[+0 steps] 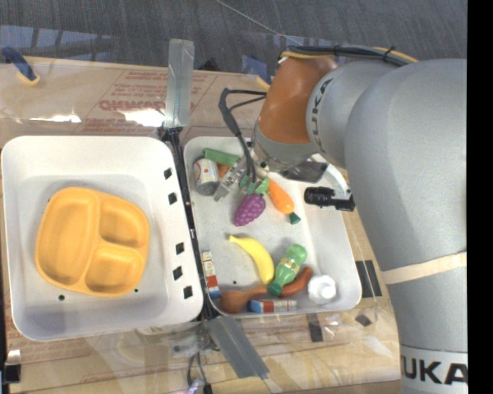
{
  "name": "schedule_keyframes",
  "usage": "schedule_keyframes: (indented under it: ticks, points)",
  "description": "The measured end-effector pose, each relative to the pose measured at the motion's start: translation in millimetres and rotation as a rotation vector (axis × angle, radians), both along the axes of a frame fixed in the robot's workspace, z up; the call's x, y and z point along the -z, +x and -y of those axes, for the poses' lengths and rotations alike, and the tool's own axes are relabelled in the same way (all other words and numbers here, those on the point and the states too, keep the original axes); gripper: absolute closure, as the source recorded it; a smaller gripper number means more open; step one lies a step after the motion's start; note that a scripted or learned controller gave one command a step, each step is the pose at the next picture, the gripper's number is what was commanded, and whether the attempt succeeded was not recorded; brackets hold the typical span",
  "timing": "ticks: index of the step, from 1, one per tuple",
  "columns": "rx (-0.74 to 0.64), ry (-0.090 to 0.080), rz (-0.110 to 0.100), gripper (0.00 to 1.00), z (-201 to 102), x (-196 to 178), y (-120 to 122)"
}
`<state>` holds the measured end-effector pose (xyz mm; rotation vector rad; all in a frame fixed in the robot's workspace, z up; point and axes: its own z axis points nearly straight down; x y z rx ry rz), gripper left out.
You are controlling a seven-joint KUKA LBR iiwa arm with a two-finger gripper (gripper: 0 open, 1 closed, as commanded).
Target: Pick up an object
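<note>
we list two white bins side by side on the counter (82, 89). left bin (33, 162): one yellow divided tray (92, 240), lying flat near the middle. right bin (333, 228): a small can (205, 175) at the far left corner; a green item (220, 156) just beyond it; purple grapes (249, 208) near the centre; an orange carrot (282, 199) just right of the grapes; a yellow banana (255, 255) nearer to us; a green bottle (287, 268) right of the banana; a brown sausage-shaped piece (263, 294) along the near wall; a white cap-like item (322, 287) at the near right corner. the jaws (240, 179) sit low over the far part of the right bin, between the can and the grapes; we cannot tell how far apart they stand or whether they grip anything.
</note>
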<state>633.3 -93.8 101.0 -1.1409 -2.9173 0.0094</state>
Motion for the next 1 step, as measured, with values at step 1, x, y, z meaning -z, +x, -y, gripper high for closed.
schedule_keyframes:
  ticks: [1]
  points:
    - [0.057,0.003,0.025,1.0,-72.0,-152.1,-38.6]
